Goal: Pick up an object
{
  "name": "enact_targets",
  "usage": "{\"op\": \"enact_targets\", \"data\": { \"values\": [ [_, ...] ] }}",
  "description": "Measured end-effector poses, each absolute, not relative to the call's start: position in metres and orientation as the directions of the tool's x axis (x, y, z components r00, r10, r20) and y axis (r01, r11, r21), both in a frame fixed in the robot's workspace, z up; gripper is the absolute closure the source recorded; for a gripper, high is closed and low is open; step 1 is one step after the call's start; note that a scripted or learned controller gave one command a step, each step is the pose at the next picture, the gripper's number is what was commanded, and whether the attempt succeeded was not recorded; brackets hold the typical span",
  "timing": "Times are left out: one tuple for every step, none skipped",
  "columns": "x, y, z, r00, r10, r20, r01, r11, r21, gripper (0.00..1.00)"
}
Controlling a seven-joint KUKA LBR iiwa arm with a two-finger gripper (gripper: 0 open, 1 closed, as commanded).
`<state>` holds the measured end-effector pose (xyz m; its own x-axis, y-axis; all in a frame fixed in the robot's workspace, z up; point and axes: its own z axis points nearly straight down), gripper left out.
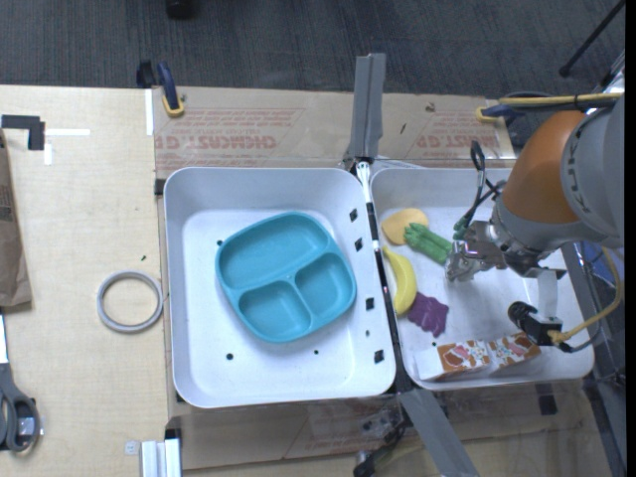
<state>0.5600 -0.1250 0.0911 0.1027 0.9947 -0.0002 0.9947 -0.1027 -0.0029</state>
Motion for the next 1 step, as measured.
{"op": "enact_targets", "data": {
  "values": [
    [0.5598, -0.1256, 0.0998, 0.103, 0.995, 0.000, 0.995, -0.103, -0.005, 1.00]
  ]
}}
